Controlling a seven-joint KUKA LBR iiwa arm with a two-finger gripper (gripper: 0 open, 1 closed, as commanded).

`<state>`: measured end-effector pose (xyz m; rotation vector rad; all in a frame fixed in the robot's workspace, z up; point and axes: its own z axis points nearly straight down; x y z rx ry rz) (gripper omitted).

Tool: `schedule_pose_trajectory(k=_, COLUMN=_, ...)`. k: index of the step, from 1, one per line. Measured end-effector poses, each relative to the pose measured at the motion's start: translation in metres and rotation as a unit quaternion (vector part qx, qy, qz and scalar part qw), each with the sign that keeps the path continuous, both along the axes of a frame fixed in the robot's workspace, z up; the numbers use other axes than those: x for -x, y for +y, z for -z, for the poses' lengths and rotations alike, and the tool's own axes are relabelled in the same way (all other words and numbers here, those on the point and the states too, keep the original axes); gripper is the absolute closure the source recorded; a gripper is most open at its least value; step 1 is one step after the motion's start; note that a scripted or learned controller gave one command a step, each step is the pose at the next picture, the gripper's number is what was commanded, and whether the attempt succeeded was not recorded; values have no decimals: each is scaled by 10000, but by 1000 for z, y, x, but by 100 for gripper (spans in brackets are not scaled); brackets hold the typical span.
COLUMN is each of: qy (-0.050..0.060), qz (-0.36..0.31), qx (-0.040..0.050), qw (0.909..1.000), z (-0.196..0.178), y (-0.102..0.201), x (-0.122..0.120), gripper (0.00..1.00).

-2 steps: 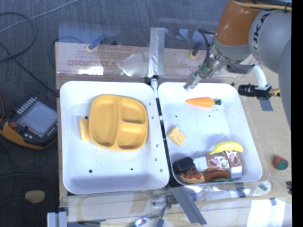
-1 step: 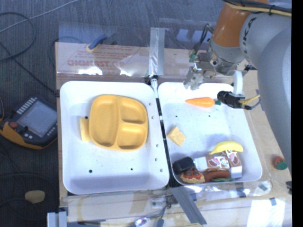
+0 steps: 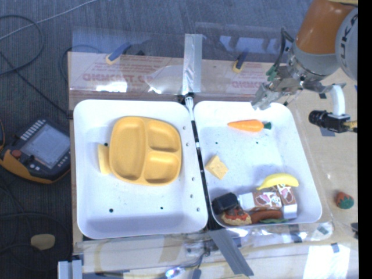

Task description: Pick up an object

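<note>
The pincer (image 3: 268,96) hung over the right bin's (image 3: 302,156) far rim; whether its fingers were apart or together could not be told, and nothing showed between them. Just below-left of it lay a carrot (image 3: 246,125). Farther off sat a cheese wedge (image 3: 217,167), then a banana (image 3: 278,181). Well left, a yellow tray (image 3: 145,150) rested in the left bin (image 3: 87,214).

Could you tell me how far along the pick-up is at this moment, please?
Nothing looks picked yet. The gripper hangs over the right bin's far edge, with nothing visible between its fingers. The carrot lies nearest, just below it; the cheese wedge and banana also rest in the bin. Descent, grasp and lift remain.
</note>
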<state>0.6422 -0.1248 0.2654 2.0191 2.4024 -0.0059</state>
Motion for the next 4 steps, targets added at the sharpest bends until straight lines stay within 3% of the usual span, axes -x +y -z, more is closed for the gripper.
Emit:
schedule_pose_trajectory(k=1, qy=-6, qz=-1583, qx=-27, qw=9874, z=171, y=-19, x=10, gripper=100)
schedule_pose_trajectory(k=2, qy=-2, qz=-2111, qx=-11, qw=9775, z=151, y=0, x=-27, gripper=100)
schedule_pose_trajectory(k=3, qy=3, qz=-2495, qx=-4, qw=9684, z=93, y=-10, x=-27, gripper=100)
schedule_pose_trajectory(k=4, qy=-6, qz=-2647, qx=-20, qw=9643, z=45, y=34, x=-26, gripper=100)
